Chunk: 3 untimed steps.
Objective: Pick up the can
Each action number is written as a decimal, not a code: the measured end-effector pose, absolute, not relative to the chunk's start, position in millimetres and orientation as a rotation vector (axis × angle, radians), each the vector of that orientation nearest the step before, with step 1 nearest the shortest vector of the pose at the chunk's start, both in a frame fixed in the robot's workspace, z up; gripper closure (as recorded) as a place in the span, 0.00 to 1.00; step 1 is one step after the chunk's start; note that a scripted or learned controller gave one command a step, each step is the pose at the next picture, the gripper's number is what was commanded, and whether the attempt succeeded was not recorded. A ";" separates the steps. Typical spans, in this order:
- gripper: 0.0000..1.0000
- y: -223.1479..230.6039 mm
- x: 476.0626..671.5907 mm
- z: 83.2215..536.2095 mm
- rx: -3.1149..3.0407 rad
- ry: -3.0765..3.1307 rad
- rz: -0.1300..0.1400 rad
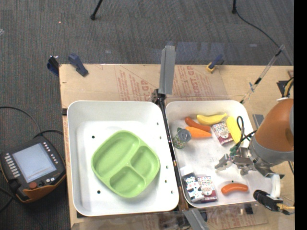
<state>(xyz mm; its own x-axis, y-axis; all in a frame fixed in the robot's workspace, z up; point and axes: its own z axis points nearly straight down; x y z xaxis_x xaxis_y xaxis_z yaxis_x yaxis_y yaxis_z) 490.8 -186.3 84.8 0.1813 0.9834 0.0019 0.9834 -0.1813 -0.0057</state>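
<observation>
Low over the right bin [242,110], the grey arm reached in from the right, its metal pincer [229,161] spread and gripping nothing. Apart from it, the small round can [182,138], shiny-topped, lay near the bin's left wall beside two smooth carrots [197,129].

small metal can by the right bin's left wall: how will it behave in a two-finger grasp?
The small metal can appears tipped, its open end toward the camera, so a nudge would probably roll it. Its smooth, rounded wall looks rigid but possibly slippery. It sits close to the right white bin wall, likely crowding the gripper.
</observation>
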 end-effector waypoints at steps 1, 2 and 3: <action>0.00 -162.0 569.2 84.2 -2.391 -2.027 0.006; 0.00 -201.6 546.9 84.7 -2.474 -1.917 0.000; 0.00 -159.7 603.4 84.6 -2.504 -1.887 0.006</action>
<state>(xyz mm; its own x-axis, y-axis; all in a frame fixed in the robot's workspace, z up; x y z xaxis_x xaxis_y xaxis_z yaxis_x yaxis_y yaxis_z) 603.4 -159.7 84.6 0.2756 0.9613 0.0005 0.9613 -0.2755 -0.0068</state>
